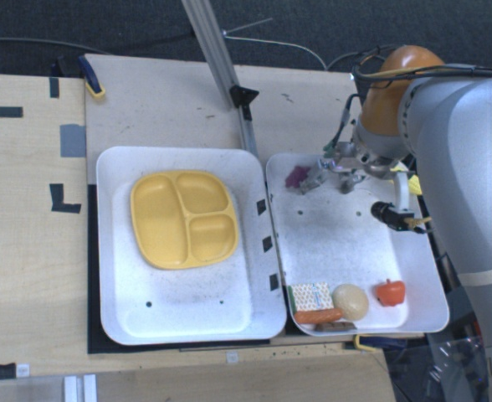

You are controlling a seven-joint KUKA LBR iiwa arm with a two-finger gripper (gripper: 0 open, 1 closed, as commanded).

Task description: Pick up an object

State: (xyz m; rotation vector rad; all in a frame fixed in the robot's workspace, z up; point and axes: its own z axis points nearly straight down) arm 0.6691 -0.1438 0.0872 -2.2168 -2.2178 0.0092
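- Looking down at my bench (171,107) from the overhead camera: it's a pale, matte wood-look top with a few dark tape marks on its left side.
- Two shallow white bins sit side by side on it, both with rounded corners and speckled, scuffed floors.
- The left bin (116,291) holds a yellow divided tray (184,219), smooth plastic with three compartments and soft rounded edges, lying flat toward the bin's far half.
- The right bin (355,241) has most of the small stuff. Along its near edge from left to right: a small patterned square (310,295) that looks like cloth or a sponge, an orange carrot-shaped piece (317,315) just in front of it, a pale egg-shaped object (351,301) touching the carrot end, and a small red-orange object (390,292) a bit apart.
- A little purple object (297,177), lumpy and matte, sits near the far left corner of the right bin.
- The gripper (334,174) is low over the far end of the right bin, just beside the purple object. I honestly cannot tell whether the jaws are open or closed, too blurry and cluttered there.
- The arm (455,157) is smooth grey with a glossy orange band (397,86).
- A ribbed aluminium bar (211,36) slants across the far bench.
- No readable labels or writing anywhere.
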